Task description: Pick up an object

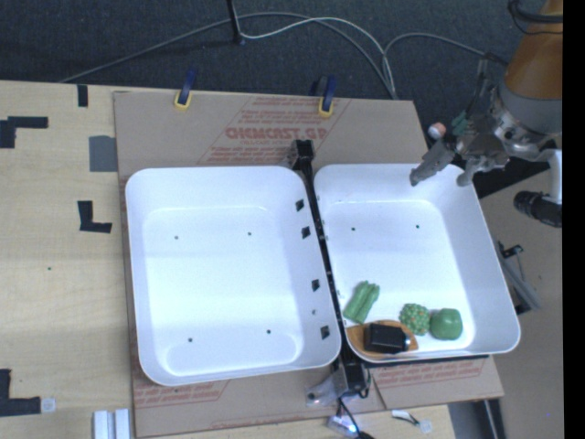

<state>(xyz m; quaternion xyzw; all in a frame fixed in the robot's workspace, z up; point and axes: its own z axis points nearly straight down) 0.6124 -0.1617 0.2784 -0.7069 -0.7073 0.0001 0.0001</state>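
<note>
Camera view: the tool [445,165] is seen above the far right corner of the right white plastic bin [475,245], its two grey fingers spread apart with nothing between them. The candidate things are gathered along the near edge of that bin: a ribbed green cucumber-like piece [362,301], a knobbly light-green broccoli-like cluster [415,317], a smooth rounded green pepper-like piece [446,324], and a matt black block [386,338] lying on a flat orange-brown piece [408,341]. The left white plastic bin [146,273] is set alongside. For a sound pick, the tool would best be carried toward the near edge and lowered over the ribbed green piece, which stands a little apart from the rest, with the fingers set across its narrow width. The smooth rounded piece is judged likelier to slip, and the bin's sloped wall beside it leaves little finger room.
</note>
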